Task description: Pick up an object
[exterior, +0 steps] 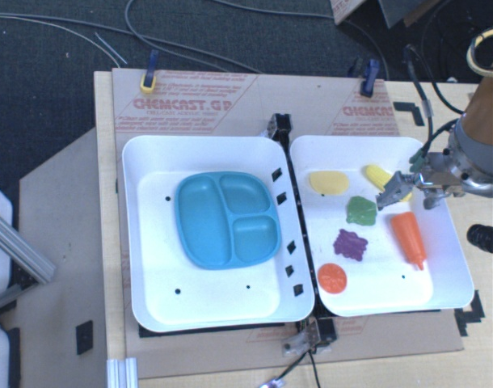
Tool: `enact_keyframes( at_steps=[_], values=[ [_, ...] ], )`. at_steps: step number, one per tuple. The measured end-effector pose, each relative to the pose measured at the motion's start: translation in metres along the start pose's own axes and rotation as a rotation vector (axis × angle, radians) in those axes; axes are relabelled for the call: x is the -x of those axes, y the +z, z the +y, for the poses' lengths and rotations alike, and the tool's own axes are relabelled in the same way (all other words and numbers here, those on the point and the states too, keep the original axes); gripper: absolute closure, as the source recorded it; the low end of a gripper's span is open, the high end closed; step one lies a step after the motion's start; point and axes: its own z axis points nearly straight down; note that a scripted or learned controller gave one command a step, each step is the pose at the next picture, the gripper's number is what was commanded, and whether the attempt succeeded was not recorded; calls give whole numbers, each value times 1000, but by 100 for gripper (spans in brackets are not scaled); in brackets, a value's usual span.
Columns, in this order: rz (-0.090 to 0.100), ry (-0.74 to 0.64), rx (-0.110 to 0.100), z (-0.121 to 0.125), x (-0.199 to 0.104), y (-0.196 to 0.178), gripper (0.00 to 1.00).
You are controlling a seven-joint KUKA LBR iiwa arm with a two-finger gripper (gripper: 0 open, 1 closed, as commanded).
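Gripper: the gripper (410, 186) is hanging over the right bin (448, 293), fingers looking spread, pinching nothing.
Arm: reaching in from the right, wrist sitting above the bin's far right part.
Nearest things: a carrot (409, 238) is lying just near of the fingers; a yellow piece (377, 175) is sitting just left of them, toward the far wall.
Others: a yellow lump (329, 183), a green piece (361, 210), a purple piece (351, 244) and an orange disc (333, 278) are lying apart from one another in the bin's left half.
Left bin: the left bin (141, 241) is holding a blue tray (227, 217).
Handling: the carrot is looking like light, stiff plastic toy food, smooth and likely slippery, so probably prone to rolling or squirting out.
Hold: I am judging the best grip to be across its thick upper half, fingers closing on the long sides.
Progress: nothing is being lifted yet.
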Motion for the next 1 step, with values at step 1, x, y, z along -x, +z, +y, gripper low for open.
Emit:
enact_keyframes(
  at_steps=[1],
  values=[
    [1,1,-6,5,2,61,0]
  ],
)
